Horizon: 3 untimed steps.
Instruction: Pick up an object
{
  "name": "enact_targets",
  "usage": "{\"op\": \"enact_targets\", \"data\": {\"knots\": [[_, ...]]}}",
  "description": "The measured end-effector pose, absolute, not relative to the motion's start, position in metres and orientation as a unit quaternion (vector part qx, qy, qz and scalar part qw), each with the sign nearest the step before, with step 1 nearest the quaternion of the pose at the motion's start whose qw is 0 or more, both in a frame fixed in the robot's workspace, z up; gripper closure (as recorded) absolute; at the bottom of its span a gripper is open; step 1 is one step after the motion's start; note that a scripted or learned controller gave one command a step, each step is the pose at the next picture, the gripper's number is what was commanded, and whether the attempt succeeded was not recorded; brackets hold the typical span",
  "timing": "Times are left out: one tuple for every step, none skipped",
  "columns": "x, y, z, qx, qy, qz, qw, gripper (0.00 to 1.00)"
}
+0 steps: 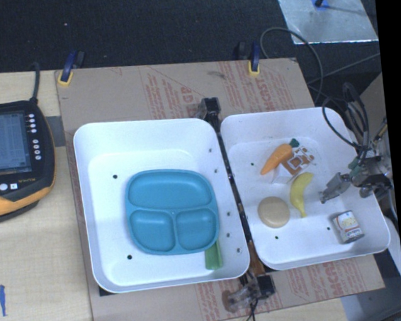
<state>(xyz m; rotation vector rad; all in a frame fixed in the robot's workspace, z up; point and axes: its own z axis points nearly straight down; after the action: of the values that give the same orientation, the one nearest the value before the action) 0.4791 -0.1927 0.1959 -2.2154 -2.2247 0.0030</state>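
Wood table [28,281] under cardboard carries two white bins. Left bin [94,203] has a blue divided plate [170,209]. Right bin [267,249], center-right frame: carrot [277,158], banana [301,192], round beige object [273,212], small box [348,225]. Tool [335,187] at right rim near banana, jaw state cannot tell, nothing visibly held.
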Motion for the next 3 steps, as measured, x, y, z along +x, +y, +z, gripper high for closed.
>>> {"op": "enact_targets", "data": {"knots": [[0.52, -0.126, 0.094, -0.705, -0.71, -0.0001, -0.001, 0.0], [0.52, -0.126, 0.105, -0.703, -0.711, 0.0, -0.001, 1.0], [0.607, -0.071, 0.192, -0.705, -0.709, 0.0002, 0.001, 1.0]]}}
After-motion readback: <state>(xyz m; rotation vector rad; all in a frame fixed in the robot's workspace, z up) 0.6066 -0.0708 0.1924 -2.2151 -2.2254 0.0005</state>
